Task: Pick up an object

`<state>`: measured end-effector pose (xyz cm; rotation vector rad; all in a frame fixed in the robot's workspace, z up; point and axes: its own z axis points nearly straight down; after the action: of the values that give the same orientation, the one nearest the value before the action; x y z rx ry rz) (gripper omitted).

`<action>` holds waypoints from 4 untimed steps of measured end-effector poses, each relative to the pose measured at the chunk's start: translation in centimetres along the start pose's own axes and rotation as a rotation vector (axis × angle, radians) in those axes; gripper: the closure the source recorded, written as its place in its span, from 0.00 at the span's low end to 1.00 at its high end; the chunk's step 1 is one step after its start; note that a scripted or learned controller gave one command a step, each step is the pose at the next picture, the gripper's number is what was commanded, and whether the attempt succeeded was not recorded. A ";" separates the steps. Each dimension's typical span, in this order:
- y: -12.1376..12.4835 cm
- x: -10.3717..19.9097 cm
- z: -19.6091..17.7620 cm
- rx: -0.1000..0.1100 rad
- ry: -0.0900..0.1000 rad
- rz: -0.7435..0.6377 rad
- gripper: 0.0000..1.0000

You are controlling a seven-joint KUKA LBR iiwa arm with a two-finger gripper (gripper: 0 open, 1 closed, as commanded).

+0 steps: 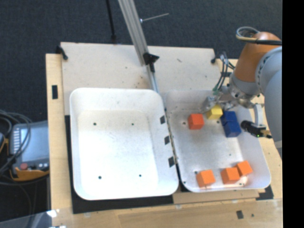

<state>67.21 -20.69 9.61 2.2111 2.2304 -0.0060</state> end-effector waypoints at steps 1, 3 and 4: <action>0.2 -0.2 -1.5 -0.005 -0.006 -0.004 1.00; -0.1 -0.1 -13.3 -0.009 0.002 -0.001 1.00; -0.1 5.8 -14.3 -0.003 0.005 0.001 1.00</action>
<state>67.12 -14.83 23.91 2.2132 2.2301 0.0035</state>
